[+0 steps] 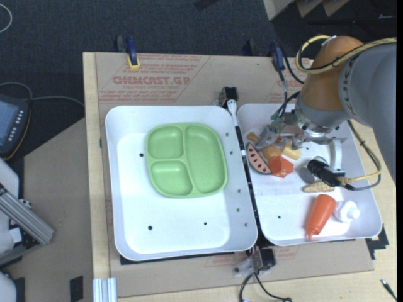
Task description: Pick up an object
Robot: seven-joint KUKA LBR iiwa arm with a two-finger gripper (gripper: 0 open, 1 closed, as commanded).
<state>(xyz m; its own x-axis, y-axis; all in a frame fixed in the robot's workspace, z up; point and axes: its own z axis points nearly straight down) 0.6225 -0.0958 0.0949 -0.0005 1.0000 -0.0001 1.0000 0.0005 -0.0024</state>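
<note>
My gripper (278, 134) is low in the right bin (277, 222), at its far left part, over a huddle of small toy foods. Right under it lie a brown piece (271, 151) and a yellow block (291, 152). A watermelon slice (255, 158) and a red-orange piece (279, 165) rest just in front of them. I see nothing lifted off the bin floor. An orange carrot (319, 213) lies near the front right, beside a small white object (347, 212). A tan ridged piece (317, 186) lies mid-bin.
The left bin (132, 231) holds a green divided plate (187, 159) in its far half. A raised rim divides the two bins. The arm's grey body and orange band (327, 80) hang over the right bin's far right corner.
</note>
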